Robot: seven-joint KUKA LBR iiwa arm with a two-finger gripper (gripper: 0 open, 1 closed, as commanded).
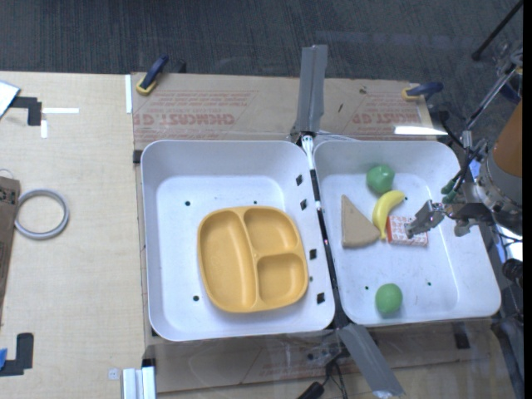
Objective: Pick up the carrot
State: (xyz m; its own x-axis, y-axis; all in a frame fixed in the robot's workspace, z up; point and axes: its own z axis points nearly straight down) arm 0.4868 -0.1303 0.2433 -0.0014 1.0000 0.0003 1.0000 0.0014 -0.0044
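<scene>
In the shallow white bin (474,302) on the view's right, where the gripper is working, the position of the carrot cannot be told: no item there reads clearly as an orange, tapered carrot, and it may be hidden under the arm. Its relation to the fingers therefore cannot be stated.

The two-finger gripper (443,219) hangs low with its fingers apparently apart and nothing seen between them. Its leading finger is just beside, perhaps touching, a small red-and-white packet (407,230). Next to that lie a yellow banana (386,209) and a tan wedge-shaped slice (357,224). One green ball (380,177) sits beyond them and another green ball (388,298) nearer the front rim.

Risk, as judged: closing here would most likely take the packet or nudge the banana, a wrong-object grasp caused by the crowding. The yellow compartment tray (253,258) in the neighbouring bin is well apart.
</scene>
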